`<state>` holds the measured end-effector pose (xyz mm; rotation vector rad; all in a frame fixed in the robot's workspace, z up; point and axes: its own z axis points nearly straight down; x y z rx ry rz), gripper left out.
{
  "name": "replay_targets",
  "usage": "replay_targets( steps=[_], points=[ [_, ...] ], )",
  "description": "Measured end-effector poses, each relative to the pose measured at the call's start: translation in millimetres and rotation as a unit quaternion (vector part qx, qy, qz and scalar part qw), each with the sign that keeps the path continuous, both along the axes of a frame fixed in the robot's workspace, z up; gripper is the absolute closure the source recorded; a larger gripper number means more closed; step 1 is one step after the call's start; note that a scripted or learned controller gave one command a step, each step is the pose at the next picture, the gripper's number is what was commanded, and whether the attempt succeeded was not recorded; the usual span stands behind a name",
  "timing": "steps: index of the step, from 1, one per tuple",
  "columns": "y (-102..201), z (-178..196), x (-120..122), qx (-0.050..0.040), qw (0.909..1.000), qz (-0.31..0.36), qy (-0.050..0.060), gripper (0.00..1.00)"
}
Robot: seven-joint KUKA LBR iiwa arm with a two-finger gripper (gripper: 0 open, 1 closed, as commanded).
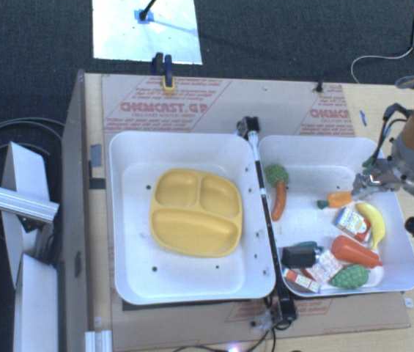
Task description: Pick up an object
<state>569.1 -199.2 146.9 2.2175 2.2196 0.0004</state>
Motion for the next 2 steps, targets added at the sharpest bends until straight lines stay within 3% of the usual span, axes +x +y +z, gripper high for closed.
replay_targets(
  steps=[1, 2],
  points=[
    [1, 0, 0, 0.0006, 1.0000, 0.001, 0.000, 0.00],
    [53, -63, 39, 0.0017, 1.0000, 0.002, 0.001, 0.00]
  ],
)
